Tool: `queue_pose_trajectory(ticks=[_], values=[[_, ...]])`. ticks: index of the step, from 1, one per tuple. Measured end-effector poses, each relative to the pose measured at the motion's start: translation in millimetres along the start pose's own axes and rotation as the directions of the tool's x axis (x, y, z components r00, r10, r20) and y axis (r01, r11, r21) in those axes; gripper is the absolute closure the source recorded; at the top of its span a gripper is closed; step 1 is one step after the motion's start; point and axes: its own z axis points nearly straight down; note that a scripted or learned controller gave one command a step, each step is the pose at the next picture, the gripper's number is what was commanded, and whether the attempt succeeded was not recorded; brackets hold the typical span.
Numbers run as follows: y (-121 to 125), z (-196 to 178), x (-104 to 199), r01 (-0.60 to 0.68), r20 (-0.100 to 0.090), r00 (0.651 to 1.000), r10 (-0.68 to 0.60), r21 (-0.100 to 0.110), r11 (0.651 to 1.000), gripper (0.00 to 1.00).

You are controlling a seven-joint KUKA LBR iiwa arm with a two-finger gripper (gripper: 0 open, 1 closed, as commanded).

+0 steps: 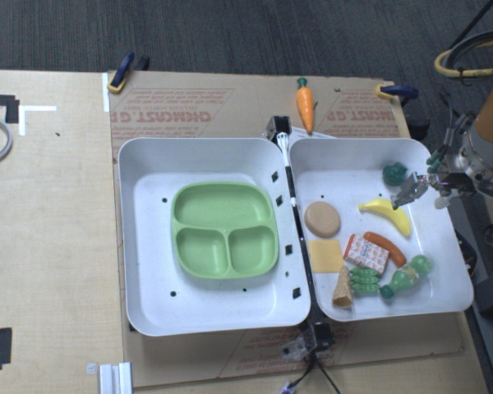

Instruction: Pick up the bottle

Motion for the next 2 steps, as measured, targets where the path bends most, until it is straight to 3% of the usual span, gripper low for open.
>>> queue_pose_trajectory(ticks=[1,2], values=[[0.5,-9.5,-0.3,0.001,0.001,1.0,-0.001,-0.001,1.0,1.0],[-62.9,11.3,-32.6,0.193,0.0,0.981,-0.193,0.0,0.981,1.0]])
